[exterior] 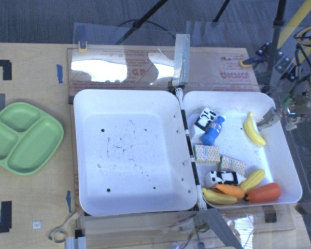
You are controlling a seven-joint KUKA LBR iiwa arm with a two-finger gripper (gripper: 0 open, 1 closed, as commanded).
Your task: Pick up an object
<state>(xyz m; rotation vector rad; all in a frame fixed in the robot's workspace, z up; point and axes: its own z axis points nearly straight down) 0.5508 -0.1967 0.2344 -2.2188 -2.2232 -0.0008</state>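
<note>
Yellow plastic bananas [254, 129] count three in the right white bin [293, 162], with one blue bottle [212, 131]. Whether the gripper [273, 116] is open, I cannot tell.

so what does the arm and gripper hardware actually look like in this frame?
Little of it is clear. At the right bin's far right edge sits the gripper: a grey metal piece, pale and shiny, tapering to a point over the bin wall. Behind it is a blurred cluster of grey parts with thin dark and greenish cables. No markings legible.
</note>
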